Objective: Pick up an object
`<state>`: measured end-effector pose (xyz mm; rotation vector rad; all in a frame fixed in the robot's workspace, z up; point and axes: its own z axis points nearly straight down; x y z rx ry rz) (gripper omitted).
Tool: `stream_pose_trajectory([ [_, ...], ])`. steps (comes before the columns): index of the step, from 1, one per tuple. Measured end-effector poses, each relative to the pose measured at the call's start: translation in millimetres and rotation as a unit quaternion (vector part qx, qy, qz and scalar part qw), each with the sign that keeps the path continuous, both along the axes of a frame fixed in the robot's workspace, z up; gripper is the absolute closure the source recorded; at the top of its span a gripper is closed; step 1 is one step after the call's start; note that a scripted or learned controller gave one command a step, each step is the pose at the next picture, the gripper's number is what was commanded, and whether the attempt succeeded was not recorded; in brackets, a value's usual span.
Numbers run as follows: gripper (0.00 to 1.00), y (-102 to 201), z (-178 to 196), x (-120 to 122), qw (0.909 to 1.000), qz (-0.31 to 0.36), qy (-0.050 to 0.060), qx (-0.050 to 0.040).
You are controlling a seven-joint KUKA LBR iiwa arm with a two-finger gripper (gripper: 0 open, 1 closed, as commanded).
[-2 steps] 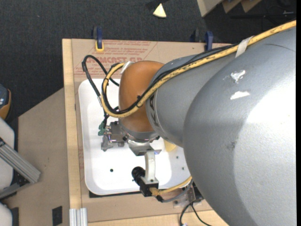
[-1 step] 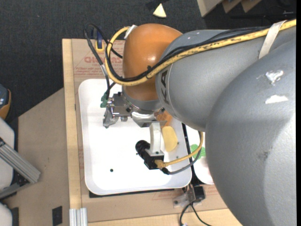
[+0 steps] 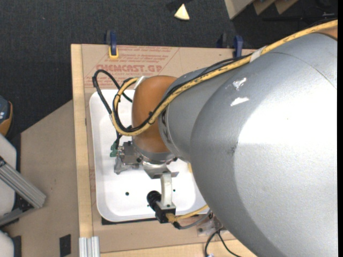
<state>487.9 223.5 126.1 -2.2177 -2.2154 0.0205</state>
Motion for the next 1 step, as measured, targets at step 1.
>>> stream_pose_trajectory([
  [1, 0.0, 0.9, 64.3, 17.2, 0.9999, 0.001, -0.01, 0.0033],
])
